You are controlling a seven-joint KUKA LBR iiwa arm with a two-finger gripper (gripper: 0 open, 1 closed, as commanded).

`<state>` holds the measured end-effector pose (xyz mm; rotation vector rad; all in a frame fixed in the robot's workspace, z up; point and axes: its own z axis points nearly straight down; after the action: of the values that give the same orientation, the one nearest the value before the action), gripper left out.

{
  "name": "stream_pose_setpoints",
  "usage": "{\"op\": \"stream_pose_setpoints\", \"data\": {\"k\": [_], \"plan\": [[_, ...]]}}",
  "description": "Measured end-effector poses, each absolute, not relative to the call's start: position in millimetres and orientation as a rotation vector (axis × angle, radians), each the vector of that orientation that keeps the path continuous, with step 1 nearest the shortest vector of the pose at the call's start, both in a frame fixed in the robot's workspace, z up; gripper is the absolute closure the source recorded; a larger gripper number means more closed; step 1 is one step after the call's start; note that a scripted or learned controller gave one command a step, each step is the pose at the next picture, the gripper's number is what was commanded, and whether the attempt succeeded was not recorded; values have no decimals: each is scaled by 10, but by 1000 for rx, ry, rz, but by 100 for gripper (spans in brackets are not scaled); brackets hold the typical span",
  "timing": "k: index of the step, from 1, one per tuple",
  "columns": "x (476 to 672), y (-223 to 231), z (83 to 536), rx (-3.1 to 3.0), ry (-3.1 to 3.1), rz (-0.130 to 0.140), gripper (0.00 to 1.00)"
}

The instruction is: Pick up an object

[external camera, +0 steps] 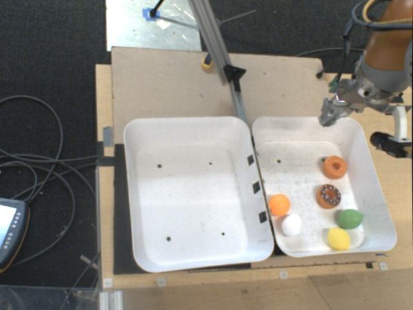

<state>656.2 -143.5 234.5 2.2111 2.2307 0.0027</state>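
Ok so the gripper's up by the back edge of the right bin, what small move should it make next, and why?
Probably shift toward the near side and start lowering over the orange ring-shaped toy. The two-finger gripper hangs above the right white bin's far rim, over bare floor, and that ring is the closest object, with free space around it.

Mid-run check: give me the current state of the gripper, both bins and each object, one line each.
gripper: above the right bin's far rim, holding nothing visible
right bin: holds six objects
left bin: no objects in it
orange ring: lying flat
chocolate donut: lying flat
orange ball: touching white ball
white ball: resting
green fruit: resting
lemon: resting near corner
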Motion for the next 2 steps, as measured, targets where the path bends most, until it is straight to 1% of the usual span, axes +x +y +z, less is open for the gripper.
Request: {"op": "stream_pose_setpoints", "data": {"k": [2], "plan": [[6284, -320, 2178, 2212, 2235, 2, 100]]}}
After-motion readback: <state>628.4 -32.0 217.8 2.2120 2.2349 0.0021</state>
